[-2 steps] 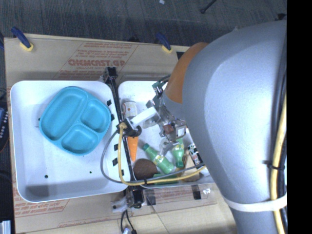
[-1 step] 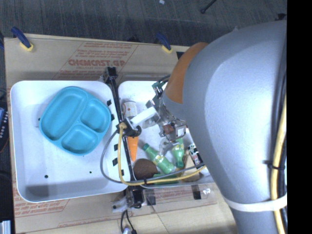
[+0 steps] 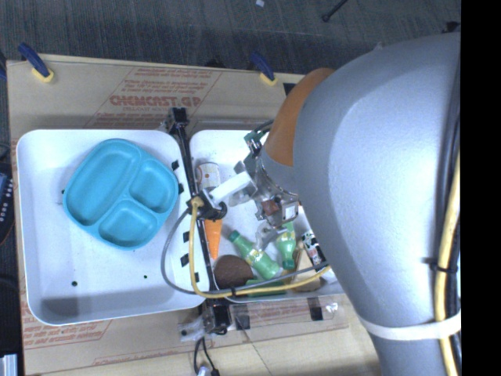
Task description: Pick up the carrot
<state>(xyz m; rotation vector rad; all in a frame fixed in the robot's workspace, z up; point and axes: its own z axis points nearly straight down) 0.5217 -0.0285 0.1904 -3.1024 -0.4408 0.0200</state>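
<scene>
Hovering over the right bin (image 3: 205, 143), the tool (image 3: 270, 210) hangs near the carrot (image 3: 212, 239) at the bin's left wall; its grip state can't be made out.

The arm (image 3: 376, 186) is a bulky, smooth casing of pale grey with rounded contours and a soft sheen. An orange band (image 3: 286, 128) rings it at its ten o'clock end, above the wrist. Beyond the band sits the gripper (image 3: 270, 198), a cluster of metallic grey and white parts.
</scene>
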